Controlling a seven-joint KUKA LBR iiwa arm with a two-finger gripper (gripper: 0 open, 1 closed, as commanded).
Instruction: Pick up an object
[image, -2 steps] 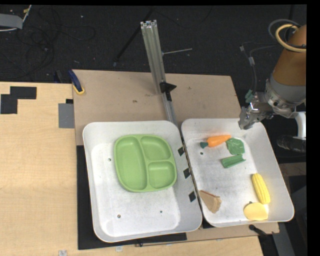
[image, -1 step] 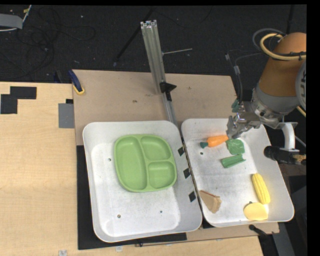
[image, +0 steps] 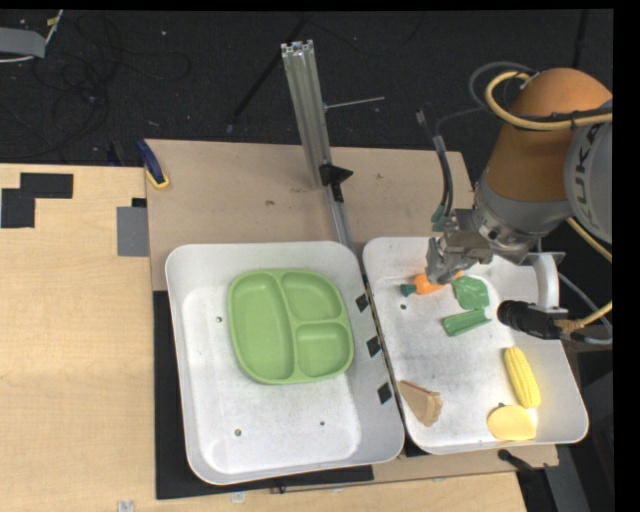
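Claw (image: 443, 268) over orange piece (image: 427, 286) in right bin (image: 470, 410), grip unclear, green plate (image: 290, 326) in left bin (image: 270, 440)

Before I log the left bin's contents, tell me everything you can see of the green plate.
The green plate is a light green, rounded-square divided plate that looks like matte plastic. It has three compartments: one long one on its left side and two smaller ones on its right, with nothing in them. It lies flat, face up, in the upper middle of the left bin, resting on the bin's white floor and touching nothing else.
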